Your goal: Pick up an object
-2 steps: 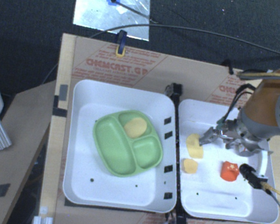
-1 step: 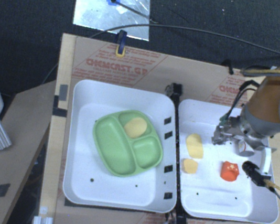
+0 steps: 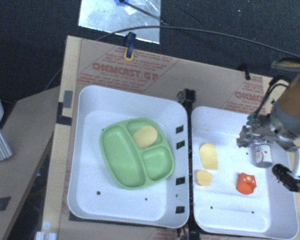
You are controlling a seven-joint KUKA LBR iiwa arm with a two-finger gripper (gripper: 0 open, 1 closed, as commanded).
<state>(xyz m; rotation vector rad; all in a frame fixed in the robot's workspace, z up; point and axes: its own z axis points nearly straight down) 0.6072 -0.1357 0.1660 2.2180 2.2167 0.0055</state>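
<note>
My gripper (image 3: 244,139) hangs over the far right part of the right bin (image 3: 219,216), below the orange-banded wrist. A pale yellow piece (image 3: 208,155) lies to its lower left in the same bin, with a smaller yellow piece (image 3: 203,178) just below that. A red object (image 3: 246,183) with a light top rests on the bin floor, below the gripper. In the left bin (image 3: 87,191) a green divided tray (image 3: 133,153) carries a yellow item (image 3: 145,136) in its top compartment.
A black divider with clips (image 3: 186,151) runs between the two bins. A black cable or bracket (image 3: 291,180) sticks out at the right bin's right edge. A cardboard sheet (image 3: 146,73) lies under both bins.
</note>
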